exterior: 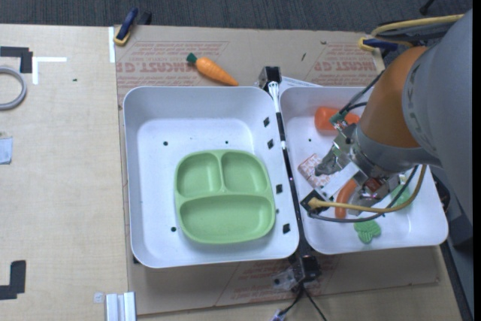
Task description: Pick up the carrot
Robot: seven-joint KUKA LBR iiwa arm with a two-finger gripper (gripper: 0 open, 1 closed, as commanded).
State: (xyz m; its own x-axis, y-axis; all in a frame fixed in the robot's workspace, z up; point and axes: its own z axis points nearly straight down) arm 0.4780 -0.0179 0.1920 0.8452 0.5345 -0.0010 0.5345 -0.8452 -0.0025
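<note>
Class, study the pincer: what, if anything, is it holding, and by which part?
It cannot be told: the pincer sits low in the right bin over an orange item, its grip hidden.

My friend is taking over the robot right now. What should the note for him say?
Gripper: low inside the right bin, among the small things there. I cannot tell if it is open or shut, and no carrot shows in it.
Carrot: lying on the cardboard behind the left bin, outside both bins, far from the gripper.
Green plate: in the left bin.
Done: nothing yet; the carrot is not picked up.
Left: lift out of the right bin, move over to the carrot, grab it and raise it.
</note>
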